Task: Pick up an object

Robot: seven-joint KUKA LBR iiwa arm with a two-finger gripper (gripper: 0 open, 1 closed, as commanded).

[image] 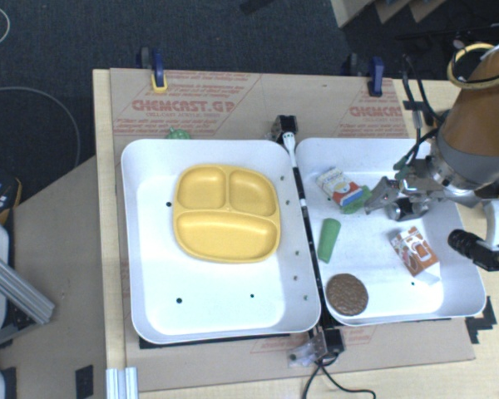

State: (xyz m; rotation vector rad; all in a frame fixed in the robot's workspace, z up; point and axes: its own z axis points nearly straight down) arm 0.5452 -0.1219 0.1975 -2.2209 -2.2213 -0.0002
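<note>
Camera view: arm (474, 115) comes in from the right, above the right bin (457, 302). Gripper (392, 199) sits low over that bin's upper middle, w/ nothing visibly between its parts; can't tell its state from this angle.

Right bin items: small red-and-white packet (339, 187) near upper left, just left of the gripper; green block (328, 239) below it, near the divider; round brown disc (348, 294) at the bottom-left corner; orange-and-white snack packet (414, 250) right of centre, below the gripper & apart from it. All lie on the bin floor.

Left bin (150, 281) holds a yellow divided plate (227, 213), approx. centre-top.
</note>
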